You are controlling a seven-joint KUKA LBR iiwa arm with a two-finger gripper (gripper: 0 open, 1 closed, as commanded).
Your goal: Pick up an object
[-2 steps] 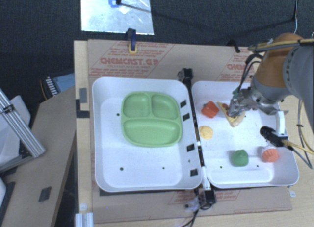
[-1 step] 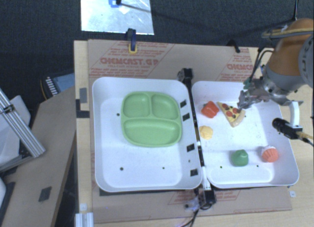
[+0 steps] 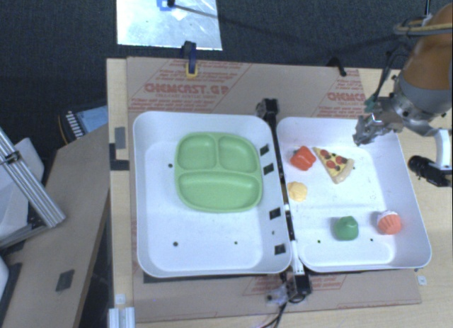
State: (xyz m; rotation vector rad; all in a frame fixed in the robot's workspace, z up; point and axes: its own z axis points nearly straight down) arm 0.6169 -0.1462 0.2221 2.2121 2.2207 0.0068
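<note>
The right bin (image 3: 405, 178) holds several toy foods: a red piece (image 3: 303, 158), a pizza slice (image 3: 335, 164), a small yellow piece (image 3: 297, 191), a green round piece (image 3: 346, 228) and an orange-and-white cupcake-like piece (image 3: 388, 223). My gripper (image 3: 367, 131) hangs over the bin's far right corner, above and to the right of the pizza slice, apart from all the pieces. Nothing shows between its fingers.
The left bin (image 3: 152, 199) holds a green divided plate (image 3: 216, 172). A black hinge strip (image 3: 277, 178) runs between the bins. The bench's cardboard sheet (image 3: 233, 86) lies beneath, with a shiny square (image 3: 170, 8) beyond it.
</note>
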